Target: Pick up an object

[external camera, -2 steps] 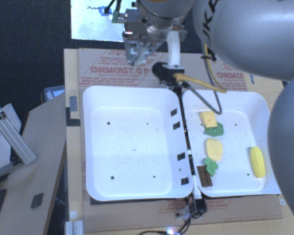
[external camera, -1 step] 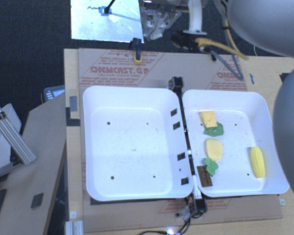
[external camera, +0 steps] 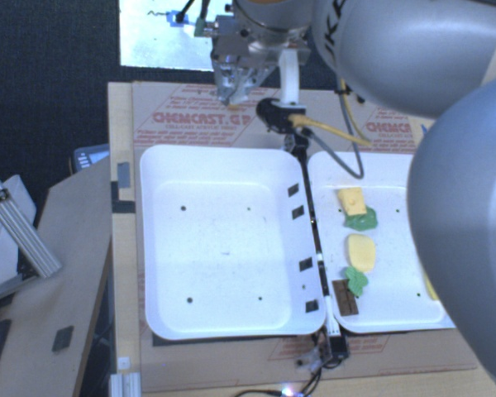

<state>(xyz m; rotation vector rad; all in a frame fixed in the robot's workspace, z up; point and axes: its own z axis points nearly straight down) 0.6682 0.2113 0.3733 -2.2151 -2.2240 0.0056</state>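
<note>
A: What writing is showing on the bench?

B: Red letters are running across the brown board [external camera: 198, 116] under the bins, at about twelve o'clock from the left bin [external camera: 223, 238]. They are reading "CHEMCAST", with a few more characters that are too blurred to make out. The same red word is starting again at about one o'clock, above the right bin [external camera: 380, 168], but the arm [external camera: 422, 40] is cutting it off. Dark letters on the grey arm casing are reading roughly "IKA", the rest being out of frame.

A: And the gripper?

B: The gripper [external camera: 234, 89] is hanging at twelve o'clock, over the board just beyond the left bin's far rim. Its fingers are too small and blurred, so whether they are apart or together cannot be told; nothing is visibly sitting between them.

A: Where are the objects?

B: All are lying in the right bin, near the divider. A yellow block [external camera: 351, 200] is touching a green piece [external camera: 362, 219]; at six o'clock from those a yellow oval [external camera: 362, 253] is lying, then a second green piece [external camera: 356, 281] and a brown block [external camera: 345, 297]. A yellow sliver [external camera: 430, 288] at three o'clock is mostly hidden by the arm, which is also covering the bin's right part.
</note>
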